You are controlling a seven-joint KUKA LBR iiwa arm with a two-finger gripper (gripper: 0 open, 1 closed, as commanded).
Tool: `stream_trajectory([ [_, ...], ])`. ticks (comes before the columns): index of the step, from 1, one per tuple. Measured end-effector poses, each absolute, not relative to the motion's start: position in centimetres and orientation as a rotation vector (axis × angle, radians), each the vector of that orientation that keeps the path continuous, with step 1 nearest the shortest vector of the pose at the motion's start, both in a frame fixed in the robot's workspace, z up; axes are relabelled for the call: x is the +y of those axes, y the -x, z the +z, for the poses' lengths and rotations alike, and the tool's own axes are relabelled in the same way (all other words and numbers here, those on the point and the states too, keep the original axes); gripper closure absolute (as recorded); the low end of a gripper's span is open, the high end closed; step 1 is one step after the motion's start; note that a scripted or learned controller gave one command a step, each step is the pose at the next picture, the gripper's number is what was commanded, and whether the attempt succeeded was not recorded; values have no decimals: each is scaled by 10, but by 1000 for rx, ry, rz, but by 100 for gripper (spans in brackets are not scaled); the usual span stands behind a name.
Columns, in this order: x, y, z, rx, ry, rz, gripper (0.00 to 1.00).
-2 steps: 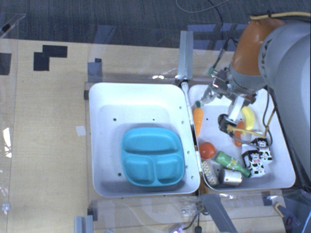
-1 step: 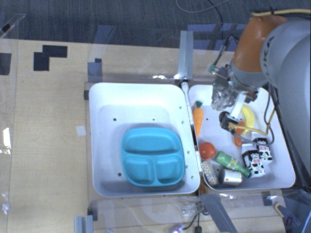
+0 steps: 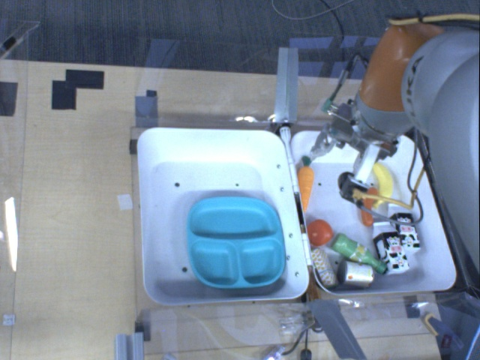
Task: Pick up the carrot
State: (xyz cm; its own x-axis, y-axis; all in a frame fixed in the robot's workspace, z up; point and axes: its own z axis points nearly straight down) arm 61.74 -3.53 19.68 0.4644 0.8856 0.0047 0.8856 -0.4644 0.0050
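- Grey claw [image 3: 322, 145]: we logged it over the far left corner of the right bin [image 3: 330, 201], just beside the green top of the carrot [image 3: 305, 187]. We saw nothing in its grasp. We could not tell whether it was released or clenched.
- Carrot: it lay flat in the right bin, close along the left wall, with its green top toward the far rim and its tip toward the near one. Nothing rested on it.
- Handling, by our judgement: it looked like a toy, so we took it as light, stiff and smooth. Such a surface may slip, and the taper would tend to squeeze it out toward the thin end.
- Hold, by our judgement: we would take it across the thick part just below the green top, not at the tip. The wall left little room on that side, so a grasp along the carrot's length might seat better than one across it.
- Neighbours in the right bin: a red ball [image 3: 320, 232] sat near the carrot's tip. A green bottle [image 3: 356, 250] and a can [image 3: 356, 274] lay further toward the near rim. A banana [image 3: 384, 180] lay well apart, to the right.
- Left bin [image 3: 172, 171]: it held a blue tray [image 3: 236, 240], apart from the task.
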Motion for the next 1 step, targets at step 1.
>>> stream_trajectory([
  [1,-22,-621,184,1626,-2687,2,0],
])
